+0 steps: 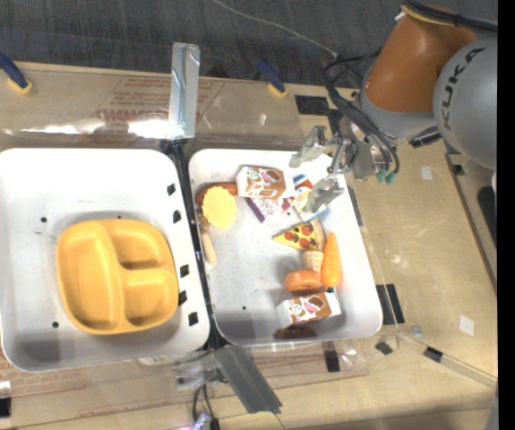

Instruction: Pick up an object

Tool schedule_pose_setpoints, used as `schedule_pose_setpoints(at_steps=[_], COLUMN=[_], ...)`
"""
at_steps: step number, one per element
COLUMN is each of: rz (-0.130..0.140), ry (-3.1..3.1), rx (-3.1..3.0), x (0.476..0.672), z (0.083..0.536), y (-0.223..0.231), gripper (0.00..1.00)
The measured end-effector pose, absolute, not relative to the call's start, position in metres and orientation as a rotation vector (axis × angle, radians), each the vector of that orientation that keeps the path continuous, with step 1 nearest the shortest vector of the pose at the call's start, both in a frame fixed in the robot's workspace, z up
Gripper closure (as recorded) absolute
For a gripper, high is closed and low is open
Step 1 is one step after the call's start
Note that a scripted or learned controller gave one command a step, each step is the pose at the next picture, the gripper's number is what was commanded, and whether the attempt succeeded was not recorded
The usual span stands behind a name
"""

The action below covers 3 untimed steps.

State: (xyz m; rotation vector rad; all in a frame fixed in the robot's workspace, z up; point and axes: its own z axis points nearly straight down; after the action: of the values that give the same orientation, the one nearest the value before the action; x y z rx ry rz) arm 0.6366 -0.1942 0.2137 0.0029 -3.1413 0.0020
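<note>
Currently we see the claw (321, 173) over the upper right corner of the right bin (239, 316), its metal fingers (327, 192) spread apart with nothing between them. Just below the fingertips lie a small printed carton (262, 183) and a packet with a purple edge (266, 208). Further down we note a toy pizza slice (299, 236), an orange carrot (331, 259) standing roughly lengthwise beside a rounded orange piece (303, 281), and a second printed carton (310, 308) near the bin's lower wall. A yellow round toy (219, 209) sits at the bin's left side, partly over a brown item. The left bin (24, 173) holds a yellow divided tray (116, 276). Both bins rest on the worktop (436, 276).
</note>
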Motion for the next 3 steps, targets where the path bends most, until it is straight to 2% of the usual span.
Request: schedule_pose_setpoints(at_steps=[1,2,3], rz=[0.002,-0.002,0.000], ry=[-3.146,-3.136,-3.120], rx=[0.083,-0.182,-0.395], x=[0.599,0.513,0.586], z=[0.107,0.092,0.117], y=[-0.186,-0.163,-0.165], gripper=[0.00,0.00,0.00])
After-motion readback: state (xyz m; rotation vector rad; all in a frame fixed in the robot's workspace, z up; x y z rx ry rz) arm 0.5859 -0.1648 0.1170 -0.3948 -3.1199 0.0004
